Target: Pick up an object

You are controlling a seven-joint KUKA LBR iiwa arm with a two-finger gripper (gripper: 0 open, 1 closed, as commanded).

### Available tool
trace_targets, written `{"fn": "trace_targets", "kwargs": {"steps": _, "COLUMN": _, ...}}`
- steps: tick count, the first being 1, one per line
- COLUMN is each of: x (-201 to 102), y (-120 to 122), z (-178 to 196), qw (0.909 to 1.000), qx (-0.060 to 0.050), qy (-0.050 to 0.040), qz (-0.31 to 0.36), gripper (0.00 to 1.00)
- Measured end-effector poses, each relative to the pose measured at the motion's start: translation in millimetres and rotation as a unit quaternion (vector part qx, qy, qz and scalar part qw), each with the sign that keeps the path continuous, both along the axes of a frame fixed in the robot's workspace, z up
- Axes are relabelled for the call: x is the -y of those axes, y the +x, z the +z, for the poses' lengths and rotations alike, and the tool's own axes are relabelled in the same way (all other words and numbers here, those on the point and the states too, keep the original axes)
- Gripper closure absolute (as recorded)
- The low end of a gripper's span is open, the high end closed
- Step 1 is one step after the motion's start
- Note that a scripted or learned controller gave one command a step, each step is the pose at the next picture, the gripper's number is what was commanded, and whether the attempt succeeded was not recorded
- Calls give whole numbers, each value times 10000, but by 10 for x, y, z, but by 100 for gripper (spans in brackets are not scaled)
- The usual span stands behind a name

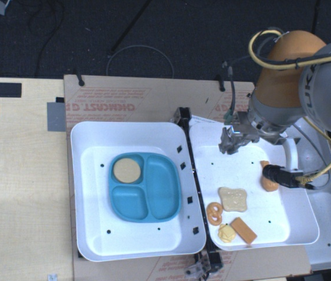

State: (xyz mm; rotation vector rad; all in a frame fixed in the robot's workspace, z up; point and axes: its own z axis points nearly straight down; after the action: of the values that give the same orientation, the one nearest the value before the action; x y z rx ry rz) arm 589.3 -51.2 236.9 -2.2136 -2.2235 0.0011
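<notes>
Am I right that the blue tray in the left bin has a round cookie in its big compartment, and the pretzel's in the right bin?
Not quite. In the camera view the cookie lies in the tray's small upper-left compartment, not the big one. The rest holds: the tray is in the left bin and the pretzel is in the right bin.

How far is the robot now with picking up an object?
Nothing looks picked up yet. The hand hovers over the upper part of the right white bin. The slice of toast, small pretzel and orange block lie in that bin. Reaching, gripping and lifting one remain.
</notes>
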Motion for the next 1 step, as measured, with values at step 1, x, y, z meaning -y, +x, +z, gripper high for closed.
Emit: {"fn": "trace_targets", "kwargs": {"steps": 1, "x": -515, "y": 237, "z": -44, "qw": 10000, "qx": 9, "qy": -5, "qz": -1, "gripper": 100}}
